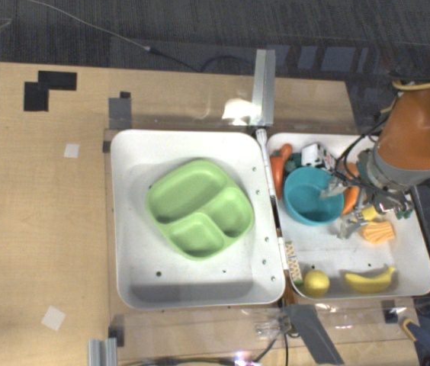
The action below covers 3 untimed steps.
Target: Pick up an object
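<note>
Objects lie crowded in the right bin [427, 269] — a teal bowl [310, 197], a banana [369, 280], a lemon [316, 282]. The gripper [356, 216] hangs low beside the bowl, probably to reach an orange piece [377, 232]; its fingers' state cannot be told — nothing is seen held.

Two white bins sit side by side on the wooden surface [40, 227]. The left bin [135, 280] holds a green divided plate [200, 208]. The right bin [421, 269] holds a teal bowl [310, 197], a carrot [277, 170] at its far left, a lemon [316, 282] and banana [367, 280] along the near edge, and an orange piece [377, 232]. The end effector [360, 212] hangs low just right of the bowl.
</note>
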Tool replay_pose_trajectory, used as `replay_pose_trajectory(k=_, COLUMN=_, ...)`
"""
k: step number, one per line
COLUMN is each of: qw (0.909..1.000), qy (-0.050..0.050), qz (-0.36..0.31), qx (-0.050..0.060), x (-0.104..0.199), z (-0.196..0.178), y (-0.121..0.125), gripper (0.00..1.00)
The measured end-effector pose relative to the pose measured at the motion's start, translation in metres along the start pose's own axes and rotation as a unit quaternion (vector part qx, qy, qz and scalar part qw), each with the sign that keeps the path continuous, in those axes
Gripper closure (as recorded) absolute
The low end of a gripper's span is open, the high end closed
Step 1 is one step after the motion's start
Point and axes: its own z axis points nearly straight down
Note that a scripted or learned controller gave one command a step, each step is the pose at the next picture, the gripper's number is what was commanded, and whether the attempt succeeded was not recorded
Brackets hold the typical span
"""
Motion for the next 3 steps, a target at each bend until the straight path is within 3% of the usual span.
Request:
replay_pose_trajectory(k=1, qw=0.9993, qy=-0.006, qz=0.037, qx=0.001, x=0.011, z=0.005, y=0.0, gripper=0.0)
replay_pose_trajectory(k=2, qw=0.9989, qy=-0.006, qz=0.047, qx=0.002, x=0.001, z=0.005, y=0.007, gripper=0.0)
replay_pose_trajectory(k=3, qw=0.9995, qy=-0.007, qz=0.031, qx=0.002, x=0.014, z=0.003, y=0.049, gripper=0.0)
